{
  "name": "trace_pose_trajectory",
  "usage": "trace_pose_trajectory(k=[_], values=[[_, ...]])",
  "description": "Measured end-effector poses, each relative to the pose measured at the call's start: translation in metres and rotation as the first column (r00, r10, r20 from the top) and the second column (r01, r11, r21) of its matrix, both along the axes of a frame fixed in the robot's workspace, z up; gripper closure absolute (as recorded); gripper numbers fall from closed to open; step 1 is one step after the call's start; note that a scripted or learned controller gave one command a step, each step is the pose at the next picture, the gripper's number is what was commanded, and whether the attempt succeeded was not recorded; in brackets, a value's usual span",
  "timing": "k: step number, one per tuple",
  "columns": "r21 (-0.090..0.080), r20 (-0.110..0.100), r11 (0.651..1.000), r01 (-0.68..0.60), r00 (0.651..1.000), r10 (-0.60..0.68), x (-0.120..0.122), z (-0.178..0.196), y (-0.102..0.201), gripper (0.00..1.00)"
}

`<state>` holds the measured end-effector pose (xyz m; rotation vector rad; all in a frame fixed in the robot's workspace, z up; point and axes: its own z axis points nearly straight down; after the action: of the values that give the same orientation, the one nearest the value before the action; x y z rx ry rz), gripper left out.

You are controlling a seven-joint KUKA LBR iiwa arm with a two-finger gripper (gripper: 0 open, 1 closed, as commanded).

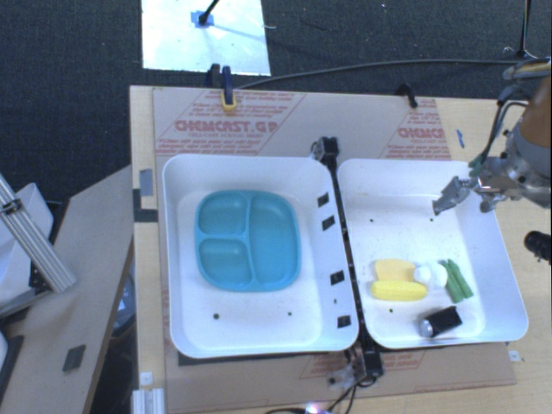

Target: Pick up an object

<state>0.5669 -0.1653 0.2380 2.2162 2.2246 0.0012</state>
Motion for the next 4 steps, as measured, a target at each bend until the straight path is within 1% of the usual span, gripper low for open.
trace_pose_trajectory(k=[1,2,3,4], values=[[0.001,-0.003,1.000,0.002,1.000,-0.002,-0.002,-0.042,0.002,0.00],[0.002,-0.006,1.000,0.003,1.000,-0.003,-0.004,-0.105,0.004,0.00],[0.001,-0.003,1.000,0.003,1.000,-0.003,-0.005,-0.156,0.004,0.00],[-0.001,0.003,1.000,0.003,1.000,-0.003,-0.003,-0.143,0.004,1.00]])
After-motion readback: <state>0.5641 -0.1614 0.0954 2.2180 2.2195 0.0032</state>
